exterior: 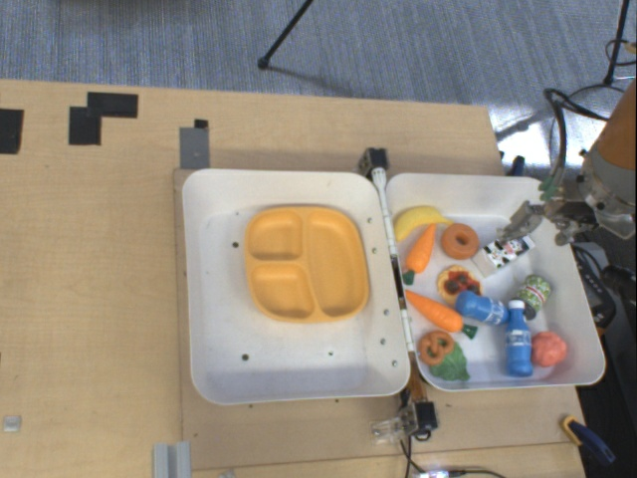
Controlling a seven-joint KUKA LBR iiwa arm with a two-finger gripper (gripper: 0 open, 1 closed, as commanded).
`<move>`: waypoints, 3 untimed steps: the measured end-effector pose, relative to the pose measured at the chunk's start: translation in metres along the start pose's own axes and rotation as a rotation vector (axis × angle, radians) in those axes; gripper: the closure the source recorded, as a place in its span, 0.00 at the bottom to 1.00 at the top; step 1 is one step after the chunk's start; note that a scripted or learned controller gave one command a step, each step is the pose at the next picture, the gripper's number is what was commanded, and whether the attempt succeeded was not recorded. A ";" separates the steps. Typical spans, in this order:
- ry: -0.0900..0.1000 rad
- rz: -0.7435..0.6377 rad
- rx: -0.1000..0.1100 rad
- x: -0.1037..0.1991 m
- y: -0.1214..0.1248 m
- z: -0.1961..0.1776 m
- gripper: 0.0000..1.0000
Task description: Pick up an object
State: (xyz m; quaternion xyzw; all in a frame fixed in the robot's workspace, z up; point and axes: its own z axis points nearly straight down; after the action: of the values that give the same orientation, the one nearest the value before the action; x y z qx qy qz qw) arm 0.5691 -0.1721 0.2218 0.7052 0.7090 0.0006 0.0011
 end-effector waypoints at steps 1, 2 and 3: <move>-0.005 -0.352 -0.009 -0.003 -0.031 0.133 0.00; 0.002 -0.522 0.007 -0.035 0.095 0.131 0.00; 0.005 -0.728 0.017 -0.039 0.097 0.134 0.00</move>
State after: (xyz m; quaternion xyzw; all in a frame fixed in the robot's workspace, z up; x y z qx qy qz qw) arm 0.6665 -0.2102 0.0883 0.4063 0.9137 -0.0039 -0.0066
